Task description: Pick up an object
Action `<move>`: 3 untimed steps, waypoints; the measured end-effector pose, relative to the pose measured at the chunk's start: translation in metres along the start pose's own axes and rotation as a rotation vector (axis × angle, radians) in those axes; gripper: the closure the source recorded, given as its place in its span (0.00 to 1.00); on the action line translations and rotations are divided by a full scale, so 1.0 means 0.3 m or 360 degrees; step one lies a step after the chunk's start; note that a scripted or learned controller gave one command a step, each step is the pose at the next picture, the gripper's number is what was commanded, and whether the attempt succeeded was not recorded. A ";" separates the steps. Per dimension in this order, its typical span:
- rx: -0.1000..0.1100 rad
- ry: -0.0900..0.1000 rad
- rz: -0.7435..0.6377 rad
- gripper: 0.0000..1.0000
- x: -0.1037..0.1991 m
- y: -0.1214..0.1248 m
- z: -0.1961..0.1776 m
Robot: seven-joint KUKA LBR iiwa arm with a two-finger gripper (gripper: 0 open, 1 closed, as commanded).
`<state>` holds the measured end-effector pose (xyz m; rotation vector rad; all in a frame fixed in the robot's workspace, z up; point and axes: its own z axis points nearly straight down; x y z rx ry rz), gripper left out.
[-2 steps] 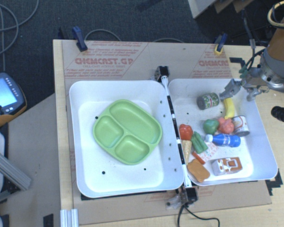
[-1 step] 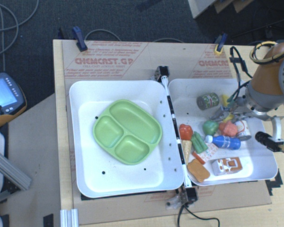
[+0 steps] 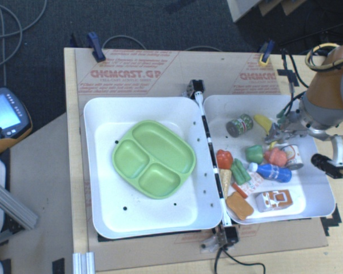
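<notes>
The right bin point(image 3: 317, 201) holds a heap of small toy items: a grey-green can point(image 3: 239, 125), a yellow piece point(image 3: 263, 121), a green block point(image 3: 254, 152), a red-orange ball point(image 3: 277, 157), a blue bottle point(image 3: 272, 172), a red tomato point(image 3: 224, 157), an orange slab point(image 3: 239, 205) and a white-and-orange box point(image 3: 274, 199). My gripper point(image 3: 276, 136) reaches down from the right, its tip just above the red-orange ball and beside the yellow piece. The fingertips are lost among the clutter, and nothing is seen lifted.
The left bin point(image 3: 97, 119) holds a green divided tray point(image 3: 154, 158). A black clip point(image 3: 196, 87) sits on the ridge between the bins. Blue clamps point(image 3: 95, 44) hold the cardboard at the back. The arm's orange band point(image 3: 330, 84) rises at the right.
</notes>
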<state>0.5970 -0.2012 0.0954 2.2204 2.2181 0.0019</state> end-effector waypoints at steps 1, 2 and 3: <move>0.0007 0.0004 -0.0004 1.00 0.117 -0.102 -0.228; 0.0007 0.0006 -0.0009 1.00 0.320 -0.102 -0.041; -0.0016 0.0004 -0.0013 1.00 0.502 -0.145 -0.463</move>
